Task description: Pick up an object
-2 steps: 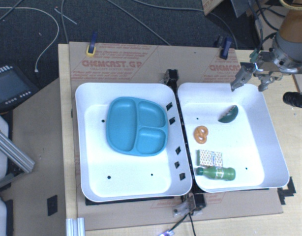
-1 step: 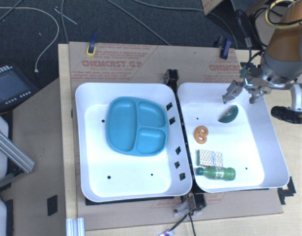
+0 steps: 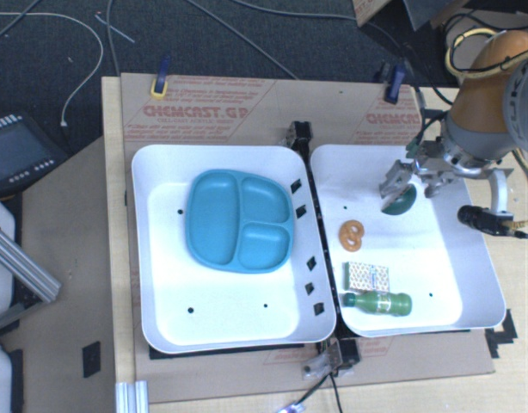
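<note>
My gripper point(image 3: 414, 185) hangs over the upper part of the right bin point(image 3: 470, 269), its two grey fingers spread apart and open. A small dark teal object point(image 3: 403, 200) lies just under and beside the left finger point(image 3: 392, 182); it is not pinched between the two. Lower in the same bin lie an orange pretzel-shaped ring point(image 3: 352, 235), a small patterned white packet point(image 3: 368, 274) and a green bottle point(image 3: 380, 302) on its side near the front wall.
The left bin point(image 3: 152, 256) holds a blue divided plate point(image 3: 241, 220). A black divider with clips point(image 3: 305, 231) runs between the bins. Bare white floor shows at the right bin's right half.
</note>
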